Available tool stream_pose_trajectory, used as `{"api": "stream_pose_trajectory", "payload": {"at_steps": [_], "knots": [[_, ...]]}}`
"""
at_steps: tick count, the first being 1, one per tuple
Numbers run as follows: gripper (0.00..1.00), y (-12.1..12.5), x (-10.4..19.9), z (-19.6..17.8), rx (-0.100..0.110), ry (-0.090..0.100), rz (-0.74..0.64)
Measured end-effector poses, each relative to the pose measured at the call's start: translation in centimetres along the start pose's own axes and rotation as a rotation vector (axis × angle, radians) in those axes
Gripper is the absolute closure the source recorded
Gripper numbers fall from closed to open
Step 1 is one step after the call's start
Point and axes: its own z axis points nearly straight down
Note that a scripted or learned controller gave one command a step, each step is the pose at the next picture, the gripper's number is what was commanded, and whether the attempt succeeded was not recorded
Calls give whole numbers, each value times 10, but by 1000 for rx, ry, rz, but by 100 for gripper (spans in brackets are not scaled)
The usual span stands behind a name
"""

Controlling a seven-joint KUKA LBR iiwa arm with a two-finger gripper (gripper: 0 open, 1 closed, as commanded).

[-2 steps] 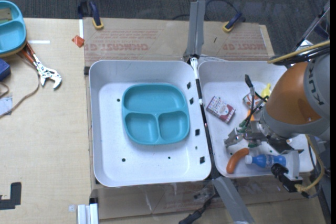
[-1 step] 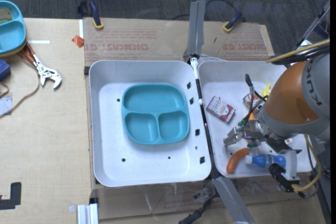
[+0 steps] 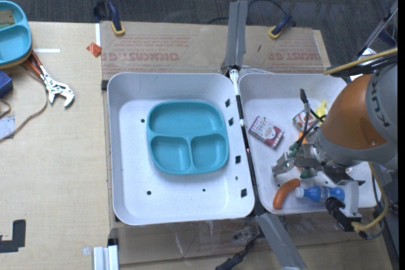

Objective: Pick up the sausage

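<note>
Left white bin (image 3: 120,136): teal three-part plastic tray (image 3: 188,136). Right white bin (image 3: 266,88): small orange sausage (image 3: 285,191) lies near front edge, not lifted. Tool (image 3: 302,164) just above it; grip unclear. Pick-up not yet done.

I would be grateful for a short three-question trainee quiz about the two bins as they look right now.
1. True or false: the sausage lies in the bin on the right.
2. What sits in the left bin? A) wrench B) teal tray C) carton
3. Fill in: the tray has ___ compartments.

Key: 1 true; 2 B; 3 three.
</note>
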Motion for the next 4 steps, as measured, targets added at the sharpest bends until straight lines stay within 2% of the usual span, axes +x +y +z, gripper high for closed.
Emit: {"api": "stream_pose_trajectory", "payload": {"at_steps": [1,2,3,4], "knots": [[0,0,2,0,1,0,-456],[100,0,1,-9,0,-1,-452],[0,0,1,-8,0,-1,-452],[0,1,-23,1,2,-1,-94]]}}
